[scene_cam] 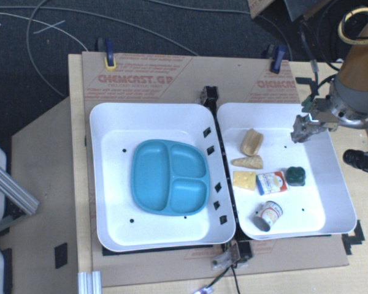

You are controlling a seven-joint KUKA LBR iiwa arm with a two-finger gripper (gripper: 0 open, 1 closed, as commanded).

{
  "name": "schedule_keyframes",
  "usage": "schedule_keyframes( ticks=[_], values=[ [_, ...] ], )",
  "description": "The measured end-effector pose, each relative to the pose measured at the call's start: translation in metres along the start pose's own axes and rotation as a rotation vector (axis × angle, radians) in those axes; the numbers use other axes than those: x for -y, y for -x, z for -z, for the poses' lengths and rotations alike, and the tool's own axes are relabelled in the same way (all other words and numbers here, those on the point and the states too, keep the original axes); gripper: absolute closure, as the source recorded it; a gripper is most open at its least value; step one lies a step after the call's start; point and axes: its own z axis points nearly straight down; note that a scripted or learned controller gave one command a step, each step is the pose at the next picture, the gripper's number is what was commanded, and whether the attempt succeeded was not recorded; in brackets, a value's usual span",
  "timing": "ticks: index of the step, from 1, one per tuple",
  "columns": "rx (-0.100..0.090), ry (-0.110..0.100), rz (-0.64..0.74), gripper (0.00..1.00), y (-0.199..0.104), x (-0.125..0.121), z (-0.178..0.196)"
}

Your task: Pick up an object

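Your inventory, L to R. Left bin [104, 164]: one blue divided plate [170, 177], lying flat, centre. Right bin [331, 188]: tan bread-like piece [252, 143] at top, smaller tan piece [248, 162] below it, yellow wedge [245, 180] touching a red/white/blue packet [272, 182], dark green item [295, 176] just beside packet, small can [269, 215] on its side near front. Labels too small to read. Gripper [302, 129] sits over the bin's upper right w/ nothing visibly held; jaw gap can't be made out. Arm cut off at frame edge.
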Motion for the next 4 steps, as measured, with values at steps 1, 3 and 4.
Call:
schedule_keyframes(
  ticks=[1,3,4],
  values=[
    [0.0,0.0,0.0,1.0,-0.05,0.004,0.009],
    [0.001,-0.001,-0.001,1.0,-0.143,0.022,-0.004],
    [0.001,-0.002,-0.001,1.0,-0.19,0.031,-0.013]
  ],
)
